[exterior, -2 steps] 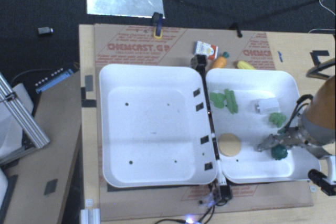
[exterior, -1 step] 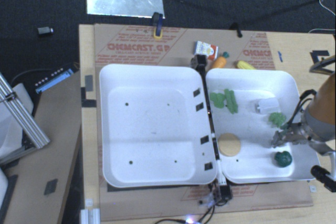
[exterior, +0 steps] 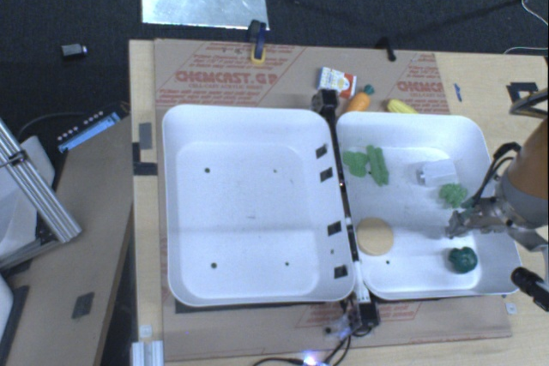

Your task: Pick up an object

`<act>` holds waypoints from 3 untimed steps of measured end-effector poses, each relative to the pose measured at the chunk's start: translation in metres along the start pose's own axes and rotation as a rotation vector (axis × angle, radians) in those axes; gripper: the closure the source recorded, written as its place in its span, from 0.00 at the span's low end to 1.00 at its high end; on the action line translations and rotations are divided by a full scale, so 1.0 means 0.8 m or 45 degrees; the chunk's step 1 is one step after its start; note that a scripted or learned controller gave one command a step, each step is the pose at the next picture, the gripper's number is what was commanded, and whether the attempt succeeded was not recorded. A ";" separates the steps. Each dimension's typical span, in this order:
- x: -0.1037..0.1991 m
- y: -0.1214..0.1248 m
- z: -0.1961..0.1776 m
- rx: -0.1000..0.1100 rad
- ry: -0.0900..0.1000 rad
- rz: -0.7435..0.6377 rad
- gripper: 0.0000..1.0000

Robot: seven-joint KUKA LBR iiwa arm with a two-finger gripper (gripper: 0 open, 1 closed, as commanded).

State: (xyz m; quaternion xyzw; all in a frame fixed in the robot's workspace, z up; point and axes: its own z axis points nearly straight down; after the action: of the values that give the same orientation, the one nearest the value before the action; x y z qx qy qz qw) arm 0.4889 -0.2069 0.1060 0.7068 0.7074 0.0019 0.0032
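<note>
Leftmost, the left bin shows its bare white floor. Across the black clips on the shared rim, the right bin holds all the loose items. Nearest the divider lies a light green toy toward the far side, and a tan round disc sits toward the near side. Further right rests a small white block, with a green leafy piece just beside it. A dark green ball lies near the bin's near right corner. The gripper hangs low over the bin between the leafy piece and the dark green ball, close to both; nothing is visibly between its fingertips, and how far they stand apart cannot be made out.
</note>
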 end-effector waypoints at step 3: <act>0.207 0.002 -0.509 -0.017 0.002 -0.006 1.00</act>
State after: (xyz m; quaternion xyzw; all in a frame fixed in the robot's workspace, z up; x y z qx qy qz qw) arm 0.4872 -0.0405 0.5126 0.7050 0.7091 0.0071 0.0074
